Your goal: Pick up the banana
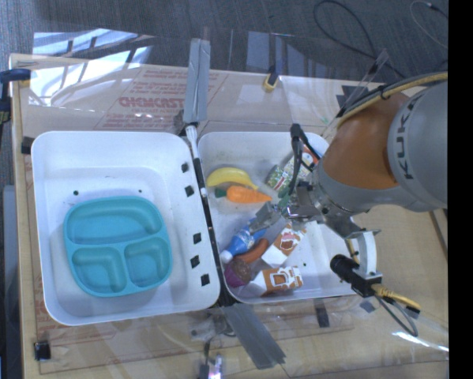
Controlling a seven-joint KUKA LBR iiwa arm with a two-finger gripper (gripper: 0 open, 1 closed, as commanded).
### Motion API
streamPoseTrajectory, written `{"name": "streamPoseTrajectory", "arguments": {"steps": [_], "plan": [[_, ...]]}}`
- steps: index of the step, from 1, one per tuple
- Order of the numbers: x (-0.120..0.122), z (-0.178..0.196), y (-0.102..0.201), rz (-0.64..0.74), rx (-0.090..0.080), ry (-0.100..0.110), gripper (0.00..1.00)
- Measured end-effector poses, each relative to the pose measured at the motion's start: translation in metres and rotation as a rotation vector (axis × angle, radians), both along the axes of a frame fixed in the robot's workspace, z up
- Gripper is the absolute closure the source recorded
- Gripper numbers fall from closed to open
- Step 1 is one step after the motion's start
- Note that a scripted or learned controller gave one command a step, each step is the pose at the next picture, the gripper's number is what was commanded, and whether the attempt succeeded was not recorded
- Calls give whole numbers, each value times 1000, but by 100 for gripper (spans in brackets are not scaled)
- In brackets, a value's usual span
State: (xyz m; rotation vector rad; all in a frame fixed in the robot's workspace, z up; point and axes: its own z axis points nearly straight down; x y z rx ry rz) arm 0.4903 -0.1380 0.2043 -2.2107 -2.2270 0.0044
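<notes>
The yellow banana lies in the right bin near its left wall, with an orange carrot just below it. My gripper hangs low over the middle of that bin, below and right of the banana, above a blue bottle. Nothing shows between its fingers. The grey arm with its orange band reaches in from the right and hides the bin's right part.
A turquoise divided tray lies in the left bin. The right bin also holds a green-labelled packet, a brown and white packet and a dark purple item. A grey divider bar runs between the bins.
</notes>
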Motion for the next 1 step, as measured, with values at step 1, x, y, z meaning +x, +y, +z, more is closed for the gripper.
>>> {"name": "streamPoseTrajectory", "arguments": {"steps": [1], "plan": [[87,-55,25,-218,-2,1,0]]}}
